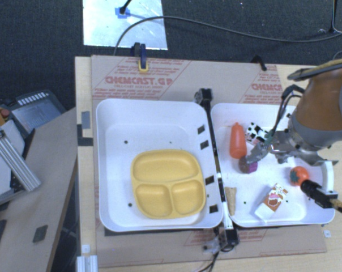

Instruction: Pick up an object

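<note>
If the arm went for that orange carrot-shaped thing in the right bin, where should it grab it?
Probably across the middle of the orange carrot, from straight above. It lies flat and lengthwise, narrow enough to pinch, though the purple object crowds its lower end.

My arm (324,109) is grey with an orange band; yellow tray (167,183), white bins (111,152), orange carrot (237,140), black-and-white cow (255,132).

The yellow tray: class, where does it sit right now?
The yellow tray lies in the left bin, toward its near right corner, close to the divider between the bins.
</note>
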You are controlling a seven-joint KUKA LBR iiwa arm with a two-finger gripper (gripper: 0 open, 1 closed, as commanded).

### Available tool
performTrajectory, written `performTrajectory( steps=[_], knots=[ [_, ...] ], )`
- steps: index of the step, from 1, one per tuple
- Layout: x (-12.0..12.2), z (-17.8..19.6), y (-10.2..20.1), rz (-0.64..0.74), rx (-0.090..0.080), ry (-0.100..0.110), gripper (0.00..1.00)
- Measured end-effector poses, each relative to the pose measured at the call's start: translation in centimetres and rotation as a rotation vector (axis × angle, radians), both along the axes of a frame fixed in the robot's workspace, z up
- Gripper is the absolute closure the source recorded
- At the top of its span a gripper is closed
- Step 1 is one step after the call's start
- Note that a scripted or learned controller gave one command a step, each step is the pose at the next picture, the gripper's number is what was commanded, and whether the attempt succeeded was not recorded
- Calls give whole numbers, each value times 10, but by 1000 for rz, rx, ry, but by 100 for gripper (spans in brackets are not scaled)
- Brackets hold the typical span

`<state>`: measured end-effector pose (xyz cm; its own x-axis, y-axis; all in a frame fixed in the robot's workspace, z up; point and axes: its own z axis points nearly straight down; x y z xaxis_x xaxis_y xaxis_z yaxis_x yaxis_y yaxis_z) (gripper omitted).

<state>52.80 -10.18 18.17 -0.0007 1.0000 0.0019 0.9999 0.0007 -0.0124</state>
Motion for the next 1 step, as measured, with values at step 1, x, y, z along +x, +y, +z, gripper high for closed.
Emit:
performTrajectory(
  steps=[1],
  knots=[
    [3,6,0,3,-2,-13,0]
  ],
)
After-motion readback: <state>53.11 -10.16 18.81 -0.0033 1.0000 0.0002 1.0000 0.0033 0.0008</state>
